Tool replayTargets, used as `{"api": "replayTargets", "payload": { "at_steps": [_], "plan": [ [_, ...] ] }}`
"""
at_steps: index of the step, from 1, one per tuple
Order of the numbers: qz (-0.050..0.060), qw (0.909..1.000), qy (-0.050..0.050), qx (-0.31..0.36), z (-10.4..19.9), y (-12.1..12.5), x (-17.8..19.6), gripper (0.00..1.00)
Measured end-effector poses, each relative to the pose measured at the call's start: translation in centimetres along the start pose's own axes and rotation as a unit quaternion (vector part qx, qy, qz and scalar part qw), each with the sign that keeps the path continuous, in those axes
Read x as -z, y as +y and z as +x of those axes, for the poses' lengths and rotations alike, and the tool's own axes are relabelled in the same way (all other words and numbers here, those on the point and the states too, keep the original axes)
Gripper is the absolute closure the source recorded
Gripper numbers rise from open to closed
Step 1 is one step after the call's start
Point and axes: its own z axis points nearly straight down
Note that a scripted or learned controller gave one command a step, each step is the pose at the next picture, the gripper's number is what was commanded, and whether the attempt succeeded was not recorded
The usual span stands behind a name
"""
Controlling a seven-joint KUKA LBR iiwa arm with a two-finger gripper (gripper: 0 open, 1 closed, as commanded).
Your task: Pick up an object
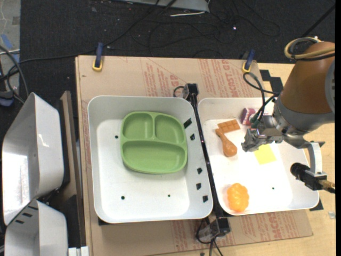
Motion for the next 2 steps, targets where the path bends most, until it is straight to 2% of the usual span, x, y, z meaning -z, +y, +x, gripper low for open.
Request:
{"api": "replayTargets", "payload": {
  "at_steps": [1, 2],
  "plan": [
    [0.0, 1.0, 0.0, 0.0, 4.5, -1.3, -0.4, 1.0],
    [0.0, 1.0, 0.0, 0.0, 9.3, -1.5, -1.2, 1.0]
  ]
}}
